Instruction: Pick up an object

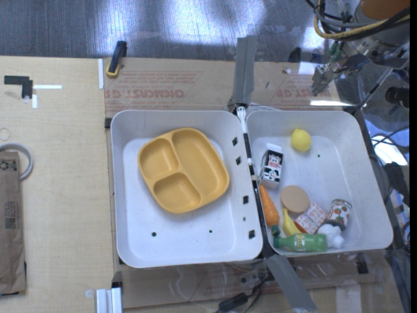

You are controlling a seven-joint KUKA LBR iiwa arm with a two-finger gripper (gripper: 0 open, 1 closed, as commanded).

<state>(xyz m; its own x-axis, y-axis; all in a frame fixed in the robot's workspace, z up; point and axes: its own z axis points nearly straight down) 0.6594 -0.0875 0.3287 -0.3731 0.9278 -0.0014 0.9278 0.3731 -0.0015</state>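
My gripper [324, 78] hangs above the far edge of the right bin [355, 181], beyond the objects, with nothing seen between its fingers. Down in that bin lie a yellow lemon [300, 139], a small black-and-white milk carton [272, 167], an orange carrot [268, 205], a tan round disc [295, 199], a red-and-white packet [312, 218], a small printed can [340, 212], a banana [288, 224] and a green bottle [300, 242] lying on its side along the near wall.
The left bin [127, 194] holds a yellow divided plate [183, 169]. A grey divider post [244, 70] rises behind the seam between the bins. Cables and the arm fill the upper right. A brown paper bag [11, 220] lies at the far left.
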